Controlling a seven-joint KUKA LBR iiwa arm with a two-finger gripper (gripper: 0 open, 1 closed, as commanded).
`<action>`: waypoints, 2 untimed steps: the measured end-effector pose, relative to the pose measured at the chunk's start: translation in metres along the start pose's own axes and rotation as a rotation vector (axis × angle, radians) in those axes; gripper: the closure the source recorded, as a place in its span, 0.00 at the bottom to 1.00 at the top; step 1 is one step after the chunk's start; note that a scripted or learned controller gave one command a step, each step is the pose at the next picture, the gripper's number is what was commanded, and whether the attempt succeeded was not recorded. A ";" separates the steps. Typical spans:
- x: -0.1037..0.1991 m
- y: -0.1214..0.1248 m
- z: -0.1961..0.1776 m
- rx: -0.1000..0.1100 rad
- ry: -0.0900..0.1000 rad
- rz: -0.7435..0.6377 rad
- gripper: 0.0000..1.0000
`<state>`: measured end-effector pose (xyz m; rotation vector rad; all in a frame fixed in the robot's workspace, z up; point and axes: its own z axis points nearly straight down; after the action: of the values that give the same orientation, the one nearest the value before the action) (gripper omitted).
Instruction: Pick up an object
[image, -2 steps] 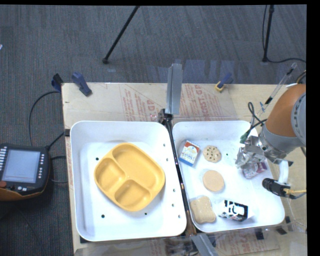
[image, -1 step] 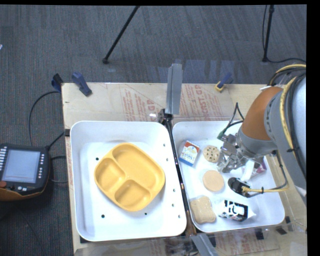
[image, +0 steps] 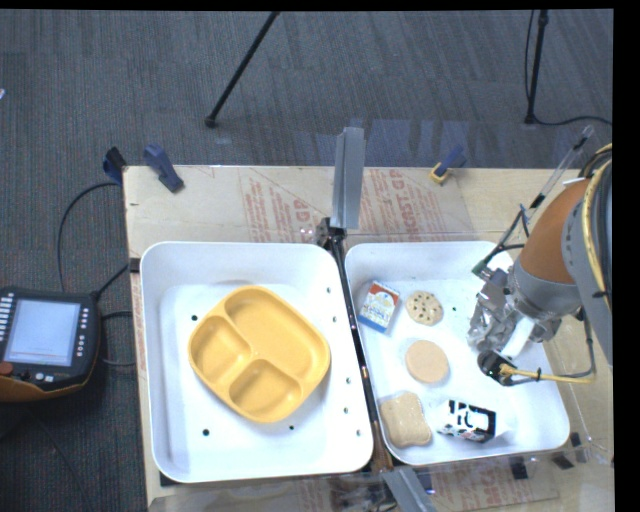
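Observation:
The right bin (image: 540, 440) holds a small blue-and-white carton (image: 379, 305), a chocolate-chip cookie (image: 425, 307), a plain round tan cookie (image: 427, 361), a bread-like slice (image: 405, 418) and a black-and-white packet (image: 471, 421). My gripper (image: 490, 335) hangs low over the right side of this bin, to the right of the tan cookie and above the packet. I see nothing between its fingers. The orange band of the arm sits just above and to the right of it.
In the left bin (image: 165, 300) lies a yellow three-compartment tray (image: 260, 352). A grey upright post (image: 348, 185) stands at the back between the bins. A yellow cable (image: 545, 377) runs across the right bin's right side. A handheld pendant (image: 45, 340) rests at far left.

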<state>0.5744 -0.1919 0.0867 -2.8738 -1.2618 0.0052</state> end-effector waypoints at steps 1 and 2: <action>0.008 0.020 0.000 0.005 0.004 0.162 1.00; 0.014 0.022 0.000 0.001 0.000 0.576 1.00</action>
<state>0.6000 -0.1969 0.0864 -3.1140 -0.3935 0.0072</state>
